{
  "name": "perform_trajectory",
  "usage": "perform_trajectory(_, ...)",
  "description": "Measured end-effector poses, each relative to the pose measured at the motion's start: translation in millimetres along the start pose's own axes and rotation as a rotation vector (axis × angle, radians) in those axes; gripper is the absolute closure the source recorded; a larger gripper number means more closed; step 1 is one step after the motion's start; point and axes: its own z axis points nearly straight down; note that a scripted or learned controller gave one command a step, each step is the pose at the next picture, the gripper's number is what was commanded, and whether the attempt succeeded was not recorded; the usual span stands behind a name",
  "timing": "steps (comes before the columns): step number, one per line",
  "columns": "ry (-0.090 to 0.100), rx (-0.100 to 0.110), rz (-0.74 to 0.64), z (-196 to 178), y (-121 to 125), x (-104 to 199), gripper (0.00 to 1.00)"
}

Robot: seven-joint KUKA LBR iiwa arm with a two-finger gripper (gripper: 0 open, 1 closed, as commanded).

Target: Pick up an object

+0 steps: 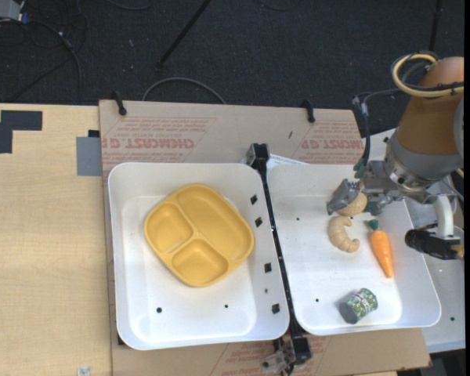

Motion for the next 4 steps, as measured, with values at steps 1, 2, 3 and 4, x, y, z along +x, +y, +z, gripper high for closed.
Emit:
perform_trajectory(1, -0.001, -0.010, -0.002, -6.3, 2.1, 0.1, 0.00)
perform_trajectory(2, 0.000, -0.005, -0.001, 43.6, -6.6, 0.2, 0.00)
perform_trajectory(3, 0.000, -0.006, -0.001, 89.4, -7.9, -1.2, 0.00)
perform_trajectory(4, -0.007, -0.019, 0.001, 129.5, -5.4, -3.6, 0.00)
